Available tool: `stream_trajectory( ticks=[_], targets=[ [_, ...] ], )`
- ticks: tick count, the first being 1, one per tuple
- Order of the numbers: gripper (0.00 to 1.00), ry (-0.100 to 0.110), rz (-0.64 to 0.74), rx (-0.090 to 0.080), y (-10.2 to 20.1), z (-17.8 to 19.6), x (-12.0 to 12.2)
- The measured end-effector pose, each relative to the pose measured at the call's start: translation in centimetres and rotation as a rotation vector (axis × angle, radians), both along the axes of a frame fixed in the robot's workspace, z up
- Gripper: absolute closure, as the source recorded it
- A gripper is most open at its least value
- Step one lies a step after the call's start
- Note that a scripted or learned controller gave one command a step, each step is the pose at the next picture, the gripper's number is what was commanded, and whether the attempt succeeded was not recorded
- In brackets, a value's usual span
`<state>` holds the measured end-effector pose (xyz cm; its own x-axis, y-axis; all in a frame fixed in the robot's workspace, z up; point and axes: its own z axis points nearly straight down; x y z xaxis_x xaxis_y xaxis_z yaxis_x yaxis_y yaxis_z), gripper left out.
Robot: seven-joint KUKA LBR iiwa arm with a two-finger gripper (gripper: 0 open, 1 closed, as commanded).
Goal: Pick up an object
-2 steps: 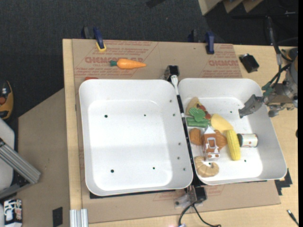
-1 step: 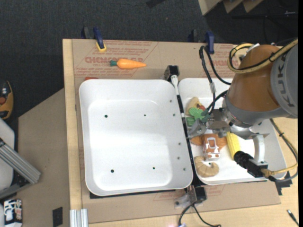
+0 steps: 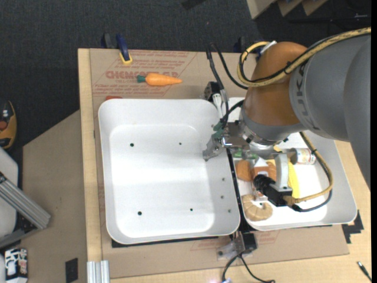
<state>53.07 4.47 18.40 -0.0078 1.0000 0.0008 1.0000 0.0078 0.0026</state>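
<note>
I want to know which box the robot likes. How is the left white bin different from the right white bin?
The left bin shows a bare white floor with a few small dark dots; the right bin has several small objects lying in it. The left bin is in full sight, while the grey arm covers much of the right bin. Both are shallow, white, and sit side by side on the bench.
</note>
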Motion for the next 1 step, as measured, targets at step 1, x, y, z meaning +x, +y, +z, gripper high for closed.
stream_trajectory(
  ticks=[1],
  targets=[
    [0.00,0.009,0.006,0.003,12.46,-1.87,-3.33]
  ],
)
